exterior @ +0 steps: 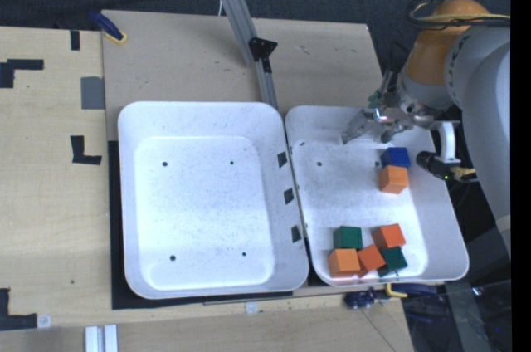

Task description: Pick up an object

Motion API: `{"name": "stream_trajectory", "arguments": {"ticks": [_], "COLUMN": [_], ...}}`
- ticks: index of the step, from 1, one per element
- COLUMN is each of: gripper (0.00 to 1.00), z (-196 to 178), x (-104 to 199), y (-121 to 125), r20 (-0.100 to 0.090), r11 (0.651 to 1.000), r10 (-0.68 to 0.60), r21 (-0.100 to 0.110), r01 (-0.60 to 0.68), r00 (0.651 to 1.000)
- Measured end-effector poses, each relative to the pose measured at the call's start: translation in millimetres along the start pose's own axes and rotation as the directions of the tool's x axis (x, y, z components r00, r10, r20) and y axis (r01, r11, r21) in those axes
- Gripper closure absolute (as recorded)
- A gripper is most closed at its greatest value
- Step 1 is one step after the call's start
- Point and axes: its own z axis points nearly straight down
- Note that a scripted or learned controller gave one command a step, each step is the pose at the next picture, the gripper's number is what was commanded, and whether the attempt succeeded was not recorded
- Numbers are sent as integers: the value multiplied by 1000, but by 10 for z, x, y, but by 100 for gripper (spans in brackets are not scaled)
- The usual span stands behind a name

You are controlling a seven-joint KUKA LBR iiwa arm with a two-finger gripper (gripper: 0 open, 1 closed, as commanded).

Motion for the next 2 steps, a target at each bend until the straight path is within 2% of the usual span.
{"name": "stream_trajectory", "arguments": {"ticks": [1,2], "gripper": [0,100], "z": [44,-61], "x": [8,15], "y": [-1,1], "r20": [2,3], "r11": [1000,1000], "r10": [0,-2], "r21": [-6,-6], "r01": [0,2], "r00": [1000,1000]}}
